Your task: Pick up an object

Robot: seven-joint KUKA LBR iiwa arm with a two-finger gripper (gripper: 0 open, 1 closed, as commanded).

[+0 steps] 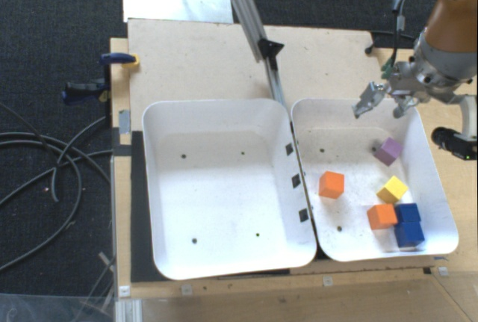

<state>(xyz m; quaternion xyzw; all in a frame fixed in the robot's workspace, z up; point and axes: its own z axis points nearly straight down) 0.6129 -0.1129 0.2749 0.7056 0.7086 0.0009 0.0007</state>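
The right bin [351, 249] holds several small blocks: a purple one [388, 151] near its far right wall, an orange cube [331, 184] in the middle, a yellow one [393, 189], a second orange one [382, 217] and a blue one [408, 225] at the near right corner. My gripper [385, 102] hangs above the far right part of this bin, a little beyond the purple block. Its two fingers are spread apart with nothing between them.
The left bin [224, 122] lies beside the right one, with a row of black clips [296, 180] along the shared wall. A slanted metal rod [246, 7] crosses the bench top from the back. Cables [45, 163] and clamps [97, 89] lie off the bench's left.
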